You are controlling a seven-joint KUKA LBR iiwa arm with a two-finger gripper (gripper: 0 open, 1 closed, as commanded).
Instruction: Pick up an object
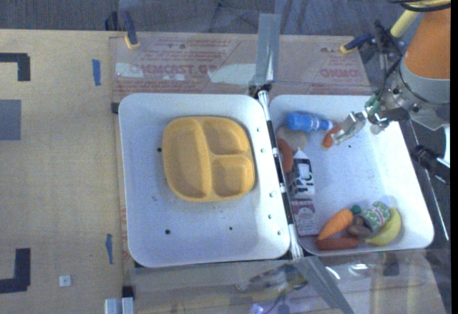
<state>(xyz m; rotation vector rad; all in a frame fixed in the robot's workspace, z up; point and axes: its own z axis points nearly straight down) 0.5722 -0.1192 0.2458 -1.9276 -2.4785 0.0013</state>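
My gripper [342, 130] hangs over the upper middle of the right bin [379, 169], reaching in from the right. A small orange-red piece [328, 139] lies right at its tip; I cannot see whether it is held. A blue bottle [308, 121] lies just left of the gripper. A white and red carton [303, 191] lies along the bin's left wall. In the bin's near right corner are a carrot [335, 223], a banana [390, 228] and a red sausage-like piece [340, 242].
The left bin [143, 219] holds a yellow divided plate [209, 159]. An orange-brown piece [286, 153] lies by the divider between the bins. Cables and the arm's body [429, 55] crowd the right bin's far right corner.
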